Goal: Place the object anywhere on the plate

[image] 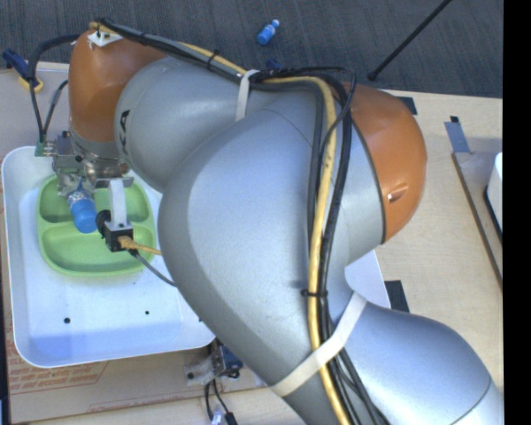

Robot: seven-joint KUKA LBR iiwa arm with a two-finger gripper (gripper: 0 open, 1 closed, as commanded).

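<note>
The big grey arm (283,237) reaches across to the white bin (35,326). A green plate (71,257) lies in the bin. The gripper (93,204) hangs over the plate, a blue object (82,212) at its tip toward 8 o'clock. I cannot tell whether it pinches.

Floor (203,7): dark grey carpet lay beyond the bench's far edge.
Bench (451,228): pale wood, sunlit.
Blue piece (266,32): lay on the carpet.
</note>
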